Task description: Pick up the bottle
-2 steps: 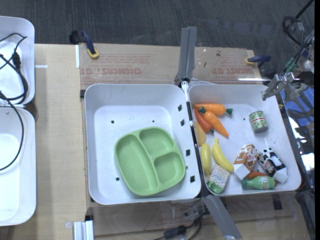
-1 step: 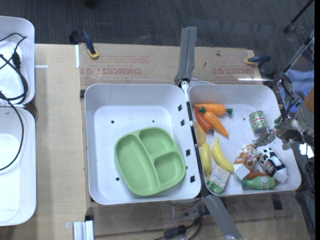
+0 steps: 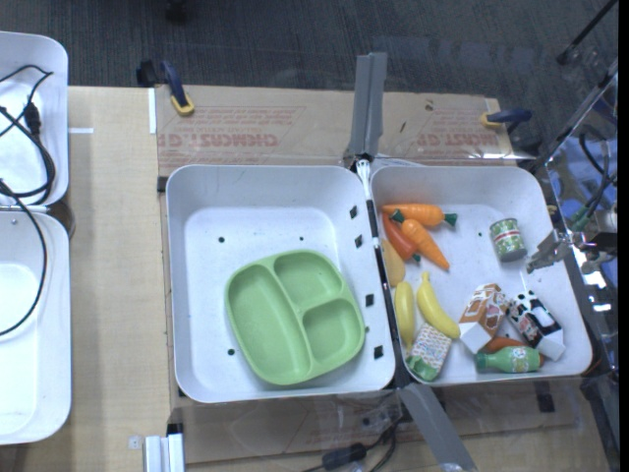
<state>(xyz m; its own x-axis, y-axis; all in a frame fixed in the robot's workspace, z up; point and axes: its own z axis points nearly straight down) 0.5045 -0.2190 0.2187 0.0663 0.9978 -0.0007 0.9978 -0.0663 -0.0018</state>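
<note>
The bottle [image 3: 509, 361] lies on its side at the lower right of the frame, in the near corner of the right bin [image 3: 462, 179]. It is green with an orange-red neck end pointing left toward the yellow bananas [image 3: 429, 306]. A small black-and-white carton [image 3: 540, 322] and an orange-and-white carton [image 3: 484, 305] sit just above it, touching or nearly so, and a green-printed packet [image 3: 428, 350] lies to its left. The bin wall runs just beside the bottle on its lower and right sides.

The pincer itself cannot be made out; at the right edge of the frame there is only a cluster of metal and cabling over the bin's rim, so whether it is spread or pressed together cannot be told. Nothing suggests the bottle is gripped.

To do the pick well, it seems best to come down over the middle of the bottle's body with the fingers straddling its short axis, one toward the cartons and one toward the near wall. The gap on each side looks tight, so a narrow opening and a straight vertical descent should avoid nudging the cartons or catching the rim. A round body may roll, so centring matters.

Farther up the bin lie the carrots [image 3: 417, 228] and a small green can [image 3: 506, 238], well apart from the bottle. In the left bin [image 3: 197, 264] rests a green divided tray [image 3: 295, 315]. Beyond, brown cardboard [image 3: 246, 131] covers the worktop [image 3: 108, 264].
</note>
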